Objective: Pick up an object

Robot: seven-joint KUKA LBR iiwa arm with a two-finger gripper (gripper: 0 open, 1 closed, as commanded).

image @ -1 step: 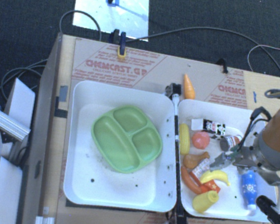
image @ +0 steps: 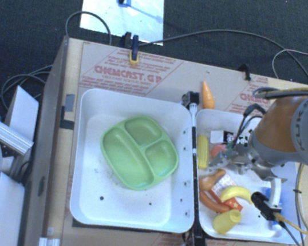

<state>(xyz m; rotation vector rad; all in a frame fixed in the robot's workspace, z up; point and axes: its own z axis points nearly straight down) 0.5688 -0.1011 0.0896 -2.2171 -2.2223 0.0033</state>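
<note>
The right bin [image: 253, 231] holds several toy foods. A yellow corn cob [image: 202, 150] lies along its left wall, with a red tomato-like piece [image: 217, 151] beside it. An orange piece [image: 212, 179], a yellow banana [image: 236, 193], a red sausage [image: 213, 202] and a yellow pear-like fruit [image: 226, 221] lie toward the front. My gripper [image: 228, 161] hangs low over the bin's middle, just right of the red piece and above the orange one. Nothing shows in its grasp.
The left bin [image: 85, 207] carries a green divided plate [image: 139, 152]. An orange carrot [image: 207, 95] lies on the bench behind the bins, near the divider. The grey arm with its orange band [image: 275, 124] covers the right bin's far right part.
</note>
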